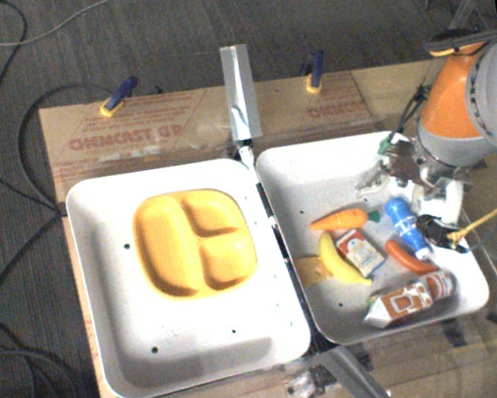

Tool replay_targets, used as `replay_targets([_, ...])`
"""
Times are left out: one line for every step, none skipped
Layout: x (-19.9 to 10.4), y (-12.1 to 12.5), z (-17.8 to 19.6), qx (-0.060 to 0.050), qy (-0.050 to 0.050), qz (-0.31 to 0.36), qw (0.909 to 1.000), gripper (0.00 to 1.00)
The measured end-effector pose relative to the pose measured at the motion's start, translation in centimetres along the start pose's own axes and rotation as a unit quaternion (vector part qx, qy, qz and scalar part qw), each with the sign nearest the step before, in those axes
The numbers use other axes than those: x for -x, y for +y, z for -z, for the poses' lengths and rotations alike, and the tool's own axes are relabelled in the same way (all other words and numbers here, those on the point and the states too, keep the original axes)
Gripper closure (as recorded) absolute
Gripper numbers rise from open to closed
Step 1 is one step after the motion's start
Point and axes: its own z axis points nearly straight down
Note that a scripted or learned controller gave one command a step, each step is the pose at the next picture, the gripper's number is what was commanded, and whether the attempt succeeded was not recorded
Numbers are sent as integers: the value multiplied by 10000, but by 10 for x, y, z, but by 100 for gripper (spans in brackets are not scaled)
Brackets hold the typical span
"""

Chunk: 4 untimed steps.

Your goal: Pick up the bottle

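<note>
The left bin carries a yellow tray, well apart from the work. In the right bin the blue bottle lies at three o'clock, crowded by carrot, banana and carton. The gripper hovers at its one o'clock; whether released or clenched I cannot tell.

desk: brown board surface, red lettering along far edge
far edge: two clamps, blue-yellow and; metal bar at centre
left half: white bin
right half: second white bin, touching the first
</note>
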Motion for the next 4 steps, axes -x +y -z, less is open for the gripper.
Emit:
replay_targets([1,-2,0,-8,-4,159,9999,0])
replay_targets([1,-4,1,73,12,-230,9997,0])
replay_targets([3,-10,1,69,-11,9,10000,0])
replay_targets([0,1,-1,-28,-4,-12,10000,0])
